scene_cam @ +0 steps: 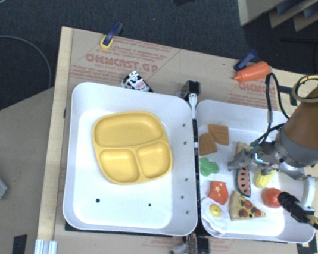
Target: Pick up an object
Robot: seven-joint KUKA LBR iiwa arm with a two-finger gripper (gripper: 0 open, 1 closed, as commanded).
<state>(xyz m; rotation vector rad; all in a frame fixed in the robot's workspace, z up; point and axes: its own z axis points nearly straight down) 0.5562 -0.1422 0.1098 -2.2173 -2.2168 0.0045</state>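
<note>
Gripper (251, 163) low over right bin (242, 115), reaching in from right, grey wrist and orange band above it. Finger state impossible to read at this angle; nothing seen between fingers. Watermelon slice (243, 181) just near of gripper, close under it, touching or apart unclear; long axis running near-to-far, slightly tilted, red face up with dark seeds. Pizza slice (246, 211) nearer still, at near edge of bin, tip pointing right, wide crust end to left. Yellow piece (262, 179) just right of watermelon, partly tucked under wrist. Red round piece (271, 197) right of that, near a black cable end. Red chunk (219, 192) left of watermelon; green piece (207, 166) farther left, beside bin wall. Fried egg (215, 210) at near left corner. Two brown crackers (213, 138) at far left of bin, overlapping. Left bin (74, 200) with yellow divided plate (132, 146), three compartments, lying flat, long axis slanting far-left to near-right. Orange clamp (253, 71) on bench beyond right bin.
</note>
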